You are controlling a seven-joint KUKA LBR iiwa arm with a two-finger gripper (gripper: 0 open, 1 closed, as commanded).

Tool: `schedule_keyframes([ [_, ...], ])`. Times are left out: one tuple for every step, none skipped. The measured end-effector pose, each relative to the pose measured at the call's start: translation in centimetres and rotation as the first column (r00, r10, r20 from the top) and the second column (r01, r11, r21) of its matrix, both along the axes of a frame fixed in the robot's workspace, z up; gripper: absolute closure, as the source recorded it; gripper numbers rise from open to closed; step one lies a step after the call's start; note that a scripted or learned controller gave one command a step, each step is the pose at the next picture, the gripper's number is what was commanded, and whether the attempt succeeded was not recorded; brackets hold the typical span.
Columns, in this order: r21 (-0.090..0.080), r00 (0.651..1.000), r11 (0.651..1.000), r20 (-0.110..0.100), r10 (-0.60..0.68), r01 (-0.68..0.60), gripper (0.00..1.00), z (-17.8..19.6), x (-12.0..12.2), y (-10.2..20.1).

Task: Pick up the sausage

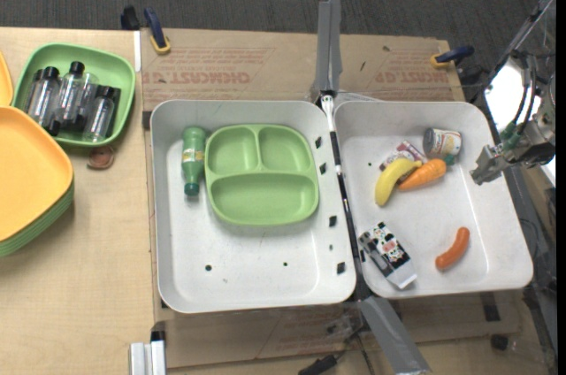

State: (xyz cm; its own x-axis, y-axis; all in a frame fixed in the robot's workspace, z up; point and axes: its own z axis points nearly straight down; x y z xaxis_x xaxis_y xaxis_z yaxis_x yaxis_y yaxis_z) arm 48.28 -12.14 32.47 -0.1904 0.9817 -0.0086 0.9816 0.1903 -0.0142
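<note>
A: Where's the sausage [452, 248]?
B: In the right bin [495, 276], near its front right corner, apart from the carrot [423, 175] and banana [392, 179].
A: And the gripper [489, 164]?
B: Over the bin's right rim. I can't tell how it's set.

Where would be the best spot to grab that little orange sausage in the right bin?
Probably across the middle of the sausage, from straight above. It lies flat and slanted, apart from other things, so the gripper would likely close best across its narrow width, not along its length.
</note>
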Motion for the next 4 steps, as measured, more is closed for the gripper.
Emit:
schedule_keyframes([
  [-0.002, 1.000, 1.000, -0.002, 0.002, -0.002, 1.00, 0.8, 0.1, -0.1],
  [-0.003, 1.000, 1.000, -0.004, 0.004, -0.004, 1.00, 1.6, 0.1, -0.2],
  [-0.005, 1.000, 1.000, -0.006, 0.006, -0.006, 1.00, 2.3, 0.2, -0.3],
  [-0.007, 1.000, 1.000, -0.008, 0.009, -0.009, 1.00, 3.1, 0.3, -0.3],
])
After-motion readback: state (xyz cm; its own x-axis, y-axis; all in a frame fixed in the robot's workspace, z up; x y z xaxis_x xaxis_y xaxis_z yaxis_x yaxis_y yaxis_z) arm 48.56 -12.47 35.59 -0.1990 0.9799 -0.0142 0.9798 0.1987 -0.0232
